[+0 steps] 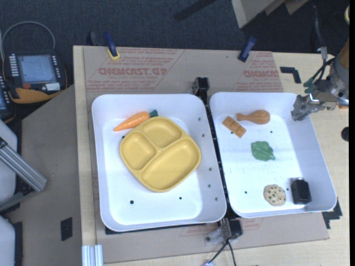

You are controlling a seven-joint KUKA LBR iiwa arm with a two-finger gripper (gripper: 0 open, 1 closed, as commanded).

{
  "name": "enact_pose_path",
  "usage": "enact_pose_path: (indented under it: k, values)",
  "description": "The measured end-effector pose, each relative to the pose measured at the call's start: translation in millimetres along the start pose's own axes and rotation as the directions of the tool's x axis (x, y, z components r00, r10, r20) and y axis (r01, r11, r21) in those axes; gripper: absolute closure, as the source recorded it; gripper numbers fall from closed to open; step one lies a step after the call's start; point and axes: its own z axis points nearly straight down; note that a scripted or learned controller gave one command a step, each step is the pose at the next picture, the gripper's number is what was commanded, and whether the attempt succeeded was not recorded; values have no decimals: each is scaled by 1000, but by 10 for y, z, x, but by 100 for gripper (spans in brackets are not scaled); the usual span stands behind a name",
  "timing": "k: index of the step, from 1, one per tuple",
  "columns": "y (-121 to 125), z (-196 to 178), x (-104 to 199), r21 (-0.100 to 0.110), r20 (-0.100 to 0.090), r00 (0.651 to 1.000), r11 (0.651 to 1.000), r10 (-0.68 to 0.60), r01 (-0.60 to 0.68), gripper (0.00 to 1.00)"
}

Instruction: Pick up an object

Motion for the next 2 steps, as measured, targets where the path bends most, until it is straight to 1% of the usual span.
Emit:
enact_pose_path:
  k: [1, 2]
  values:
    - [-18, 117, 604, 10, -6, 1000, 1000, -5, 5, 100]
    - [-90, 242, 1162, 12, -7, 1000, 1000, -4, 5, 100]
